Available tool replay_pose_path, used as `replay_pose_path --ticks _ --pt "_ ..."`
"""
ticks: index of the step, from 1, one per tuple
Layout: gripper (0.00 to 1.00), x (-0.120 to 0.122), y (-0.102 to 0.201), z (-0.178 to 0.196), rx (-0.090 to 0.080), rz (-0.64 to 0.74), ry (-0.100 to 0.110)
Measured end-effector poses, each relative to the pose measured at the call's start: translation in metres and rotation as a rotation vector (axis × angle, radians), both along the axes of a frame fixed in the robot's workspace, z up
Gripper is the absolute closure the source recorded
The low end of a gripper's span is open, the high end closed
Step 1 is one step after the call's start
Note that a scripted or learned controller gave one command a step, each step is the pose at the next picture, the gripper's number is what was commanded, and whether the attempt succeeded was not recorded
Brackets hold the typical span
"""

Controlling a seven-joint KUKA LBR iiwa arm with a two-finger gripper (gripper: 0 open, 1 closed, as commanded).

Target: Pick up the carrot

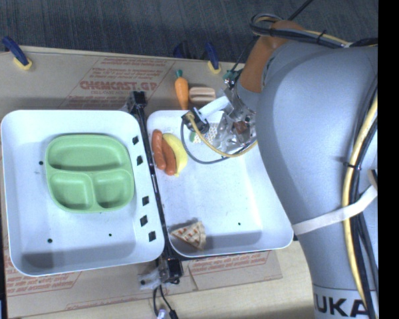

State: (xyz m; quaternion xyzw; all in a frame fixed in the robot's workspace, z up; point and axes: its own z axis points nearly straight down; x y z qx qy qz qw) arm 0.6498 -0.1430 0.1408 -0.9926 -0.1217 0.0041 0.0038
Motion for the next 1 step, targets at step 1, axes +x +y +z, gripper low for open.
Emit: replay_pose_path --ticks 1 --pt "1.00 -0.0278 -0.0407 0.1614 -0.005 -0.027 -0.008"
